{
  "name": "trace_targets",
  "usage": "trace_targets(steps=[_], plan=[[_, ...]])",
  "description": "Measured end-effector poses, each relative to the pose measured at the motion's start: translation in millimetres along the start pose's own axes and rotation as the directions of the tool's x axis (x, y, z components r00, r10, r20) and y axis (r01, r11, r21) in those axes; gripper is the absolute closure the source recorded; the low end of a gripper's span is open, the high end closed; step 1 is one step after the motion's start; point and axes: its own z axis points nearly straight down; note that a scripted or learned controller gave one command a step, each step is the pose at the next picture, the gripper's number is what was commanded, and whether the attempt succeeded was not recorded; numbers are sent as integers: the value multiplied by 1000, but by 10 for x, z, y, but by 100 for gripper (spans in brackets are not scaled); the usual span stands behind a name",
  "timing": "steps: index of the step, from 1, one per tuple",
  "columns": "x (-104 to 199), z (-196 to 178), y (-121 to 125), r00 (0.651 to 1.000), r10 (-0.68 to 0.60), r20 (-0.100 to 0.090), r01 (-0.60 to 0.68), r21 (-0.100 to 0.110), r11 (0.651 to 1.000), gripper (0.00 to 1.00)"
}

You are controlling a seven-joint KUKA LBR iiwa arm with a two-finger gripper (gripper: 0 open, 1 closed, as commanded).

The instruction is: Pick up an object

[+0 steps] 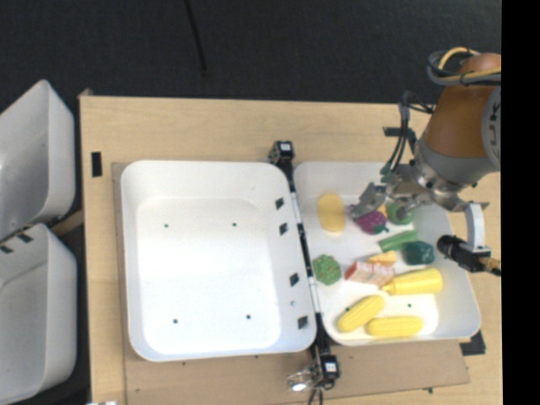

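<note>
The gripper (381, 202) is hovering in the right bin (460, 323), its fingers apparently parted, though blur is making that uncertain. The purple object (371, 221) is lying just below them, seemingly ungripped.

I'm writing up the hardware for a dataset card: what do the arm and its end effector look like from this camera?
The grey arm with an orange band is rounded and bulky above the wrist. Yellow and dark cables loop over its top, and thin dark cables run down its side. The metallic grey end effector is small and angular.
</note>
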Motion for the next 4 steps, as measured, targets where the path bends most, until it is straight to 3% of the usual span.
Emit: trace_targets(steps=[1, 2, 3, 4], plan=[[-300, 1140, 145, 1000, 3, 0, -3, 9, 1000, 0], [-89, 1063, 757, 1000, -4, 1, 4, -5, 1000, 0], [-104, 923, 755, 1000, -5, 3, 5, -8, 1000, 100], [202, 1068, 1080, 1000, -1, 0, 1, 8, 1000, 100]])
